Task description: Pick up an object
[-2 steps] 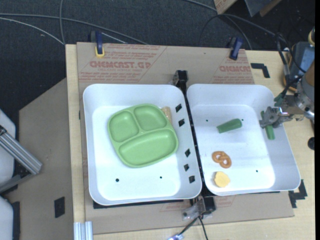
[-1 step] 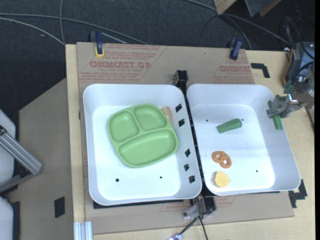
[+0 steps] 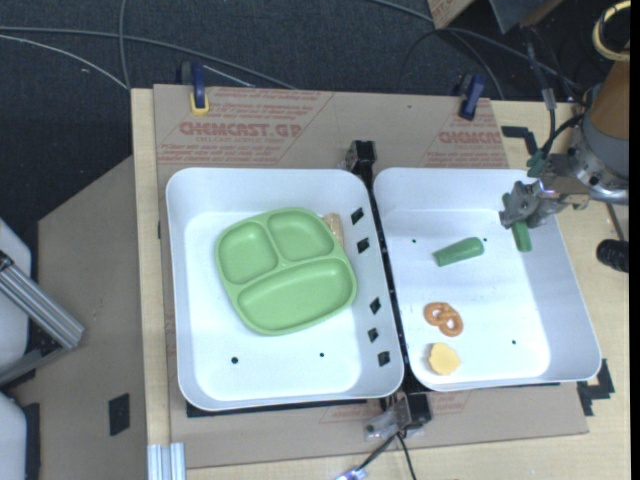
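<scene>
Above the right bin (image 3: 560, 298) on the cardboard-covered bench (image 3: 250, 118), the gripper (image 3: 521, 218) grasps a green piece (image 3: 522, 236).

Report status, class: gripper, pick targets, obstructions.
Gripper over right bin, far edge. Green block, pretzel, yellow piece lying loose there. Nothing blocking.

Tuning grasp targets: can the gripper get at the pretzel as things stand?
Probably yes. The pretzel lies flat in the right bin, apart from the green piece and yellow piece, with nothing over it; the gripper hovers over the same bin.
</scene>
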You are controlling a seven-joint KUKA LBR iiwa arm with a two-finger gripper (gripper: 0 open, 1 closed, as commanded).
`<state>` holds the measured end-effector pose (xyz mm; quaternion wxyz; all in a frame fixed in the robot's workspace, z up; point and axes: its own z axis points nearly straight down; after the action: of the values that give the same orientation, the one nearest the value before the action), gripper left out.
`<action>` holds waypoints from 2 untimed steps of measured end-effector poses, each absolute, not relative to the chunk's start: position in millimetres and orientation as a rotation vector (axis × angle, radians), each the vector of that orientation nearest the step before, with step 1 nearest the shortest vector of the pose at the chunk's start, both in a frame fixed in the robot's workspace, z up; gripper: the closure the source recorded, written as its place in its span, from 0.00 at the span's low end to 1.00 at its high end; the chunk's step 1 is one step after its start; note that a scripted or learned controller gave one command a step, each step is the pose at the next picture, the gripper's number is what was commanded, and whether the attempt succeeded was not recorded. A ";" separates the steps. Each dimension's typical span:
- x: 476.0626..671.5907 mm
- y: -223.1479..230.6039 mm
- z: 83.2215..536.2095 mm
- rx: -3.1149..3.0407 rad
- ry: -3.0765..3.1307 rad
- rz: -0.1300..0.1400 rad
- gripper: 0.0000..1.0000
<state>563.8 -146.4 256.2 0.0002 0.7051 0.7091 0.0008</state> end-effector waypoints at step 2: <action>579.2 -44.5 248.7 2.217 2.231 0.001 1.00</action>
<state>579.2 -44.5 248.7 -0.0016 0.7049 0.7093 0.0003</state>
